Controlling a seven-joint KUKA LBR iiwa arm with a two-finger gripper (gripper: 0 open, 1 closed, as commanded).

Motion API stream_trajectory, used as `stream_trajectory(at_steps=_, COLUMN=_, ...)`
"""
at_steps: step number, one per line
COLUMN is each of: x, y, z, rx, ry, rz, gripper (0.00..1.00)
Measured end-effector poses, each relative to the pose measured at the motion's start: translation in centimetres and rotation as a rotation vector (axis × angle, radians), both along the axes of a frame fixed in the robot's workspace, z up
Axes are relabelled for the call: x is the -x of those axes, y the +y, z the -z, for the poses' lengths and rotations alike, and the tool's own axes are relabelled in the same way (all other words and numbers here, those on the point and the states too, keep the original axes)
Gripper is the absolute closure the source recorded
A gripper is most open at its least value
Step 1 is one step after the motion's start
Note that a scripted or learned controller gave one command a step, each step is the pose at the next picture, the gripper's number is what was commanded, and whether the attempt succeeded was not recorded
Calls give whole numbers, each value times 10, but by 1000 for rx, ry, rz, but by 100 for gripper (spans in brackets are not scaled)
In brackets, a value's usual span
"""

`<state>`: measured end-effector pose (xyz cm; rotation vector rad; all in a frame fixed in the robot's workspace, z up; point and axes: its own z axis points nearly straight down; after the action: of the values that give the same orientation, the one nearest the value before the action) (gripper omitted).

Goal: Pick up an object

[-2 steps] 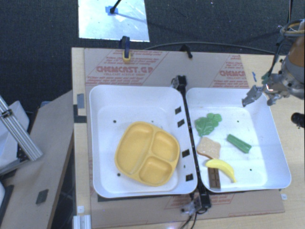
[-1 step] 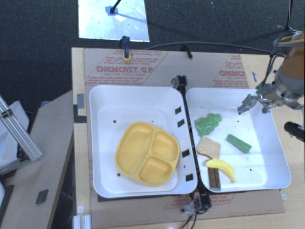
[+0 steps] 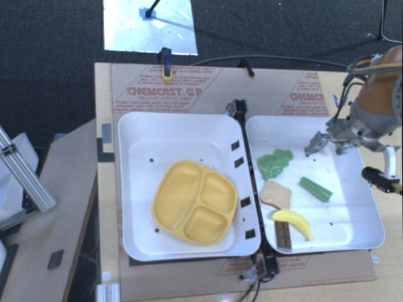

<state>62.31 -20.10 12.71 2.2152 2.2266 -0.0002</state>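
The grey arm with its orange band comes in at the upper right of the frame, and its hand (image 3: 324,142) hangs over the upper part of the right-hand shallow white bin (image 3: 359,234). From here I cannot tell whether the hand is open or closed; nothing shows between its tips.

4 candidates lie in that bin, toward its left and lower part: a flat green leaf-shaped piece (image 3: 274,163), a tan slice of toy bread (image 3: 276,195) just below it, a yellow toy banana (image 3: 293,223) near the bottom edge of the bin, lying over a dark brown bar (image 3: 283,236), and a small green stick-shaped block (image 3: 315,189) lying apart in the middle. The left-hand white bin (image 3: 135,187) holds a yellow plastic tray with 3 compartments (image 3: 195,202).

To do this well, I judge the green block the best choice: it sits clear of the rest and nearest the hand. The hand should be brought straight over it, turned to close across its narrow width, and lowered fully before it closes. The leaf looks too flat to catch.
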Motion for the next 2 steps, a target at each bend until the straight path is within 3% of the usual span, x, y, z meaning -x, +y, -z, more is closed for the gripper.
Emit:
stream_trajectory(at_steps=1, x=-1, y=0, z=-14, rx=1, ry=-5, rz=-2, gripper=100)
stream_trajectory(at_steps=2, x=-5, y=8, z=-62, rx=1, ry=-7, rz=-1, gripper=100)
